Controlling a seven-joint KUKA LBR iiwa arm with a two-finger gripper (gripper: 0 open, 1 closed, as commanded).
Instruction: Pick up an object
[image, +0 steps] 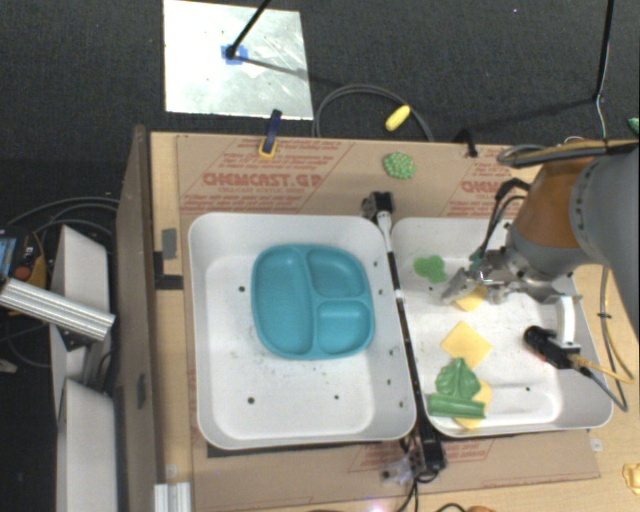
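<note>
A: Start from the left. What sits where, taking the divider (400, 320) between the two bins as the mark?

B: Left of the divider, the left bin (215, 400) holds a teal sectioned plate (312, 300). Just right of the divider, up high, lies a small green piece (430, 268). Further right of it, the gripper (470, 288) is low over a yellow bit (470, 300) in the right bin (575, 405). Lower down, near the divider, lie a yellow square (466, 343) and a green leafy toy (456, 390).

A: Does the tool have anything?

B: I cannot tell whether it is apart or together; it is small and blurred there. The yellow bit lies at its tip, touching or nearly so.

A: So which step?

B: The grasp itself, I'd judge: down at the object, not lifted. Next calls for a firm close on the yellow bit, then a straight rise clear of the green piece.
</note>
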